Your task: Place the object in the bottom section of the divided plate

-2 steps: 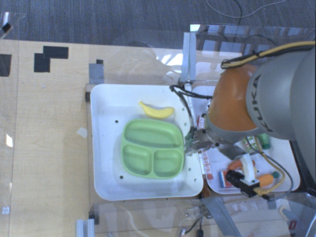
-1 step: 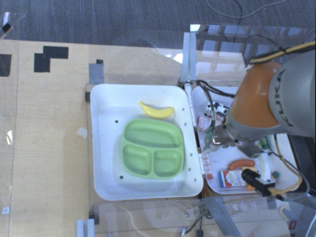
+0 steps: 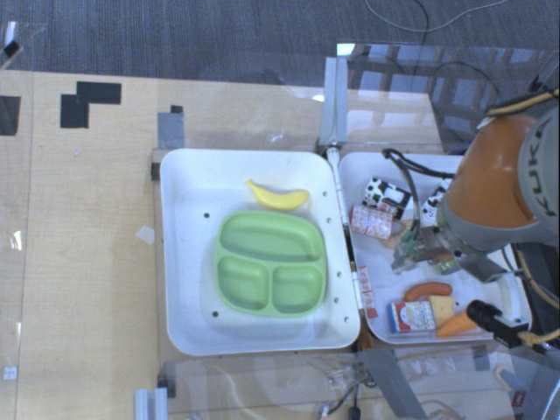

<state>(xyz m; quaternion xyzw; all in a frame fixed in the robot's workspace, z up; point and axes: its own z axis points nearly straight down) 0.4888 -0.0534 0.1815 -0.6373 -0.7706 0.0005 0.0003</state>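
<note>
Hovering low over the right-hand shallow white bin (image 3: 516, 300), the arm's two-finger gripper (image 3: 420, 254) is sitting near that bin's middle, just below the grey arm with its orange band (image 3: 494, 178). Whether it is spread or pinching anything cannot be told; the metal parts are blurring together there.

Lying close around it, counted: one pink-and-white patterned packet (image 3: 371, 221) up and to the left, one black-and-white cow-patterned toy (image 3: 388, 195) beyond that, a second black-and-white piece (image 3: 434, 205) tucked against the arm, one red sausage (image 3: 427, 290) just below the gripper, one small box with a blue and red label (image 3: 411, 316), one yellow cheese wedge (image 3: 443, 306) touching the box's right side, and one orange carrot (image 3: 457, 324) at the bin's lower edge.

Across the divider, the left-hand shallow white bin (image 3: 179, 261) is holding one green divided plastic plate (image 3: 270, 263) with three compartments: one wide section on top and two smaller ones below. One yellow banana (image 3: 278, 197) is lying just above the plate's top rim, outside it.
</note>
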